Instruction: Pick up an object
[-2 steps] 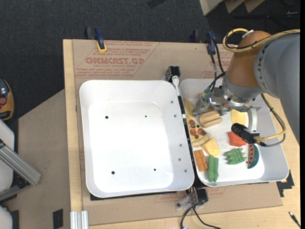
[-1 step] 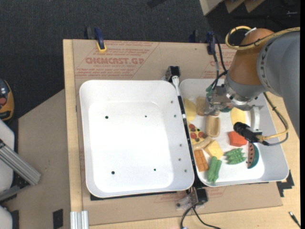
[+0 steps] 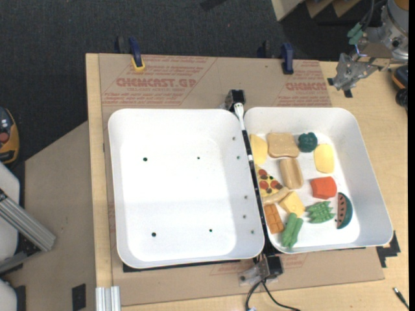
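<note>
The toy food items sit crowded in the right bin (image 3: 363,173): a bread slice (image 3: 283,145), a dark green piece (image 3: 307,140), a yellow piece (image 3: 324,158), a red block (image 3: 323,187), a watermelon slice (image 3: 343,210), a pizza slice (image 3: 268,183) and others, many touching or just beside one another. The left bin (image 3: 130,173) stands alongside. The gripper (image 3: 351,74) hangs at the top right, beyond the bin's far corner and well apart from every item; whether it is spread or closed cannot be told. Risk, as a judgement: tight packing may cause a descent to strike two items, push one aside, or close on nothing.
</note>
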Tool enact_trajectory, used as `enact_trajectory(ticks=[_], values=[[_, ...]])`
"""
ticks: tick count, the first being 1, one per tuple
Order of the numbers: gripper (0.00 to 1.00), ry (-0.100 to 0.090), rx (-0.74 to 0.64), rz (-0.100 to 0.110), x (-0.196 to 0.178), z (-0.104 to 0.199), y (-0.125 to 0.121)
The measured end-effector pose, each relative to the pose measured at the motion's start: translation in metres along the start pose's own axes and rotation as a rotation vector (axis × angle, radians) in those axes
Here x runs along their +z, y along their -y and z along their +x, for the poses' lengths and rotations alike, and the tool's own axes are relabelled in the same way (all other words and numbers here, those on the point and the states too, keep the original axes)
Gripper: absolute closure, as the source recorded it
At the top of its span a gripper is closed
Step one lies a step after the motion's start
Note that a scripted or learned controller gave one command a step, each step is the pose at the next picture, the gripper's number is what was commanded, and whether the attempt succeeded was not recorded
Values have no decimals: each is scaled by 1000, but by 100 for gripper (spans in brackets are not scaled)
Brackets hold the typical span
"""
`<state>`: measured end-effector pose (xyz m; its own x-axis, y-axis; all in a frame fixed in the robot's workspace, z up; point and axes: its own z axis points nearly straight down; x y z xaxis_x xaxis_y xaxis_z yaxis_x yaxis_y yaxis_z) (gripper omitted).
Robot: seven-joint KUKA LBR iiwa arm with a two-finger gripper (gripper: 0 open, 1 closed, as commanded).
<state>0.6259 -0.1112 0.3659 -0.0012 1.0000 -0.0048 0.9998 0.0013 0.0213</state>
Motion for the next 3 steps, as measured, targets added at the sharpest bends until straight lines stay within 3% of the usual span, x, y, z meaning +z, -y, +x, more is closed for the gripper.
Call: enact_trajectory(ticks=[1,2,3], values=[[100,-2,-1,15,0,1,1],[100,-1,13,25,24,-121,26],[100,1,-1,9,-64,-113,-1]])
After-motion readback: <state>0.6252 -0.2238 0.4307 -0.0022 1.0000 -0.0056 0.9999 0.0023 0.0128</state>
